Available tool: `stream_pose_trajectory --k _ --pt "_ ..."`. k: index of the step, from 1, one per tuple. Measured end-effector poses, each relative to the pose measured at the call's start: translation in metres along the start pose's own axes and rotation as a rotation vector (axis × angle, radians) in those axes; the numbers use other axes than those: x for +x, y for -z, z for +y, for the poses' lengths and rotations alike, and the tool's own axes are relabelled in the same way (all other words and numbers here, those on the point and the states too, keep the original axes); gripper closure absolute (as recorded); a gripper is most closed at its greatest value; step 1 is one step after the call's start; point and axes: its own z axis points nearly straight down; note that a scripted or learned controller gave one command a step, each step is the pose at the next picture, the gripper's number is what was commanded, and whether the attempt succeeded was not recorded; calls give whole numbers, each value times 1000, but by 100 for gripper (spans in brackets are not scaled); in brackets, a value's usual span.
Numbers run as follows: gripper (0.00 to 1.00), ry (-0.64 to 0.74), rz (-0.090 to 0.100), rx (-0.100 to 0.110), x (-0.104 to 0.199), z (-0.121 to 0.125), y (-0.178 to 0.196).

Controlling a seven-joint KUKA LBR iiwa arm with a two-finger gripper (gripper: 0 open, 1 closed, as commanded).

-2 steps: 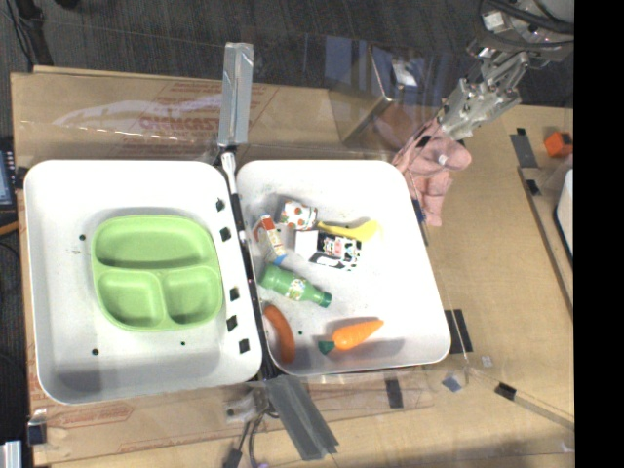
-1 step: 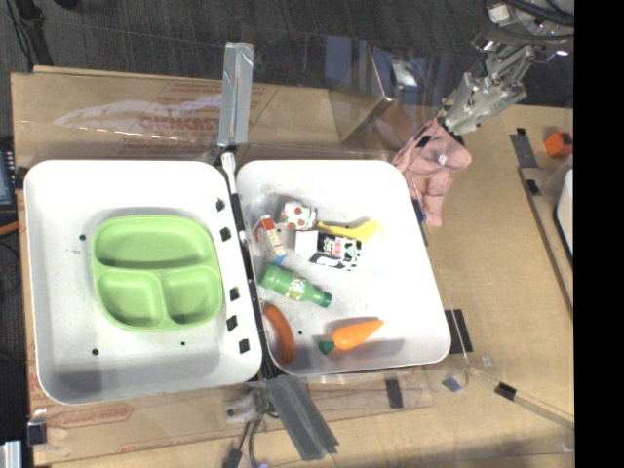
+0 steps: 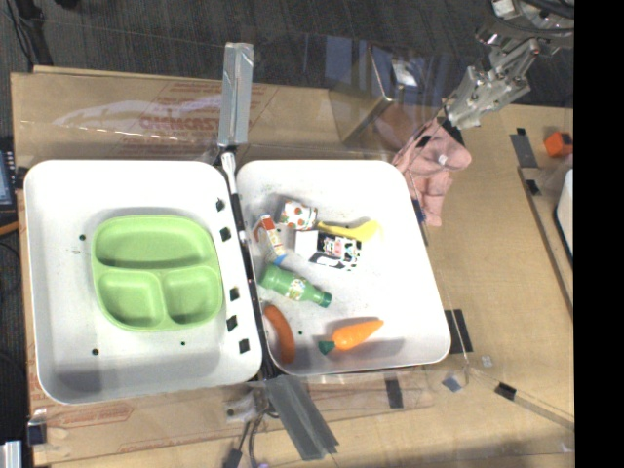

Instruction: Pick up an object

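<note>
Beyond right bin [image 3: 414, 252]: pink cloth [image 3: 431, 172] in pincer [image 3: 450, 120].

A brown cardboard sheet [image 3: 507, 261] covers the bench top, printed with faint red lettering [image 3: 180, 115] along its far side; strips of grey tape [image 3: 302, 422] hold it at the near edge, and short black tape marks [image 3: 458, 331] sit to the right. Beyond the bench lies dark grey carpet [image 3: 292, 8], crossed by black cables [image 3: 29, 18] at the far left; light is even, with a pale glare [image 3: 390, 76] on the far cardboard.
</note>
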Motion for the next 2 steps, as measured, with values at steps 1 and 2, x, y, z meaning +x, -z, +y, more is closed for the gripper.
stream_pose_trajectory --k 1,2 --pt "100 3 -1 3 -1 -1 10" --pt "100 943 -2 -8 -13 7 -4"
